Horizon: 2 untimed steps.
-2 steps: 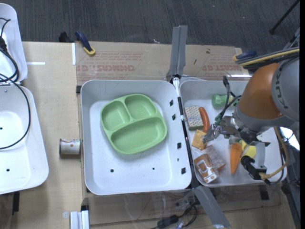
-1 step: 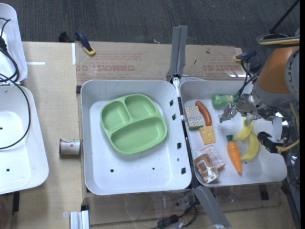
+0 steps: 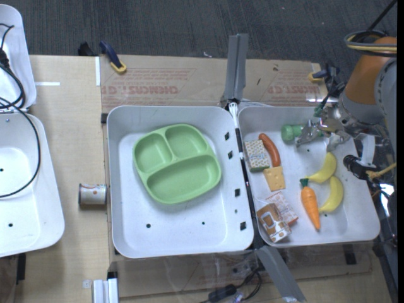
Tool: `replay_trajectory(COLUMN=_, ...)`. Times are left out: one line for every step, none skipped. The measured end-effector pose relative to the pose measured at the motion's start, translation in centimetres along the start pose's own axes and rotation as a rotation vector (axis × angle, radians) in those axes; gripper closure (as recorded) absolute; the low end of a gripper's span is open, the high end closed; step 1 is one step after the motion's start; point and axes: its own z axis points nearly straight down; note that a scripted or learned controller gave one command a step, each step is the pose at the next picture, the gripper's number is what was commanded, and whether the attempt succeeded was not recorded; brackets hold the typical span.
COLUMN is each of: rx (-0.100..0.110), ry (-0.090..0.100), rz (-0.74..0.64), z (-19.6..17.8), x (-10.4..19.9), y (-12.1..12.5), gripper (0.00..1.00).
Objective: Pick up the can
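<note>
Left bin (image 3: 120,188): green divided plate (image 3: 177,163) fills its middle; bare floor runs along the near edge.
Right bin (image 3: 363,223): crowded with sausage (image 3: 269,149), sponge (image 3: 255,154), cracker (image 3: 274,178), carrot (image 3: 310,207), two bananas (image 3: 328,182), snack packet (image 3: 276,218).
Can (image 3: 93,194): lies on the desk (image 3: 63,81) just beside the left bin's outer wall, open desk on its other sides.
Divider: upright post (image 3: 236,68) between bins.

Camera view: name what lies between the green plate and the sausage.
In the camera view, between the green plate and the sausage lie the bins' adjoining walls and a checkered block beside the sausage.
</note>
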Motion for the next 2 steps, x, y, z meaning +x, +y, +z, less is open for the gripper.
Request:
replay_trajectory(rx=0.029, ry=-0.010, rz=0.039, z=0.16, x=0.59, y=0.73, gripper=0.00)
replay_trajectory(rx=0.028, ry=-0.015, rz=0.065, z=0.28, x=0.98, y=0.52, gripper=0.00)
